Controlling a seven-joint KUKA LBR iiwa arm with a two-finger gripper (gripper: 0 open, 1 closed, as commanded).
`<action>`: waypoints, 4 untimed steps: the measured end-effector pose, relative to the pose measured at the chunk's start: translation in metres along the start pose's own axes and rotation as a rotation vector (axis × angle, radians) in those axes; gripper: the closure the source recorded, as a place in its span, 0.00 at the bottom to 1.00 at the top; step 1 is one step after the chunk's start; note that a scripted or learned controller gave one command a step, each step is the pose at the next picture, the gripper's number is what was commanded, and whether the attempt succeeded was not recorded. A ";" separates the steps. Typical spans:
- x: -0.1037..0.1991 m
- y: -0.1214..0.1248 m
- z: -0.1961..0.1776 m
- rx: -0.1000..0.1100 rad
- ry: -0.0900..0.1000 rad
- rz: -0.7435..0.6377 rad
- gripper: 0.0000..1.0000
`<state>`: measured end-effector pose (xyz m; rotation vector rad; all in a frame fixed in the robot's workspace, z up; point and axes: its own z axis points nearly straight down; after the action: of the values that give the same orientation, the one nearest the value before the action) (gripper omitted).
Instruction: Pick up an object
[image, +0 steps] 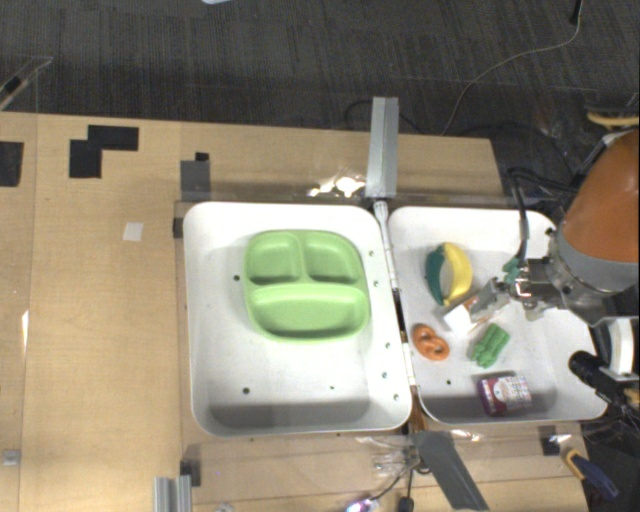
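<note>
1. Nearest you, at the bench's front edge, metal brackets (440, 470) sit below the seam between the two bins.
2. Left bin (215, 390): holds a green tray (305, 283) with three compartments, lying flat near its centre, nothing in it.
3. Right bin (425, 225), left part: a banana (458, 271) resting against a dark teal item (437, 270); below them an orange ring (431, 343).
4. Right bin, middle: a small white block (456, 318) just beside the gripper (482, 303); a green piece (490, 346) just below it; a purple pouch (502, 392) near the front wall.
5. Arm: it reaches in from the right, and the gripper hangs low over the middle of the right bin. Whether it is spread or closed, you cannot tell, and nothing can be seen held.
6. Step, as you may judge it: the approach to a pick, likely the white block or green piece. Next calls for a descent centred on one item, clear of its neighbours, then a closing and a lift.
</note>
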<state>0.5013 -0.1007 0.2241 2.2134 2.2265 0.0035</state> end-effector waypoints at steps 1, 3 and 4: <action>-0.017 0.053 0.070 0.001 0.000 -0.013 0.00; -0.001 0.123 0.134 -0.009 0.001 0.089 0.00; 0.001 0.126 0.121 -0.017 0.002 0.084 1.00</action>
<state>0.6281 -0.0990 0.1038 2.2977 2.1241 0.0252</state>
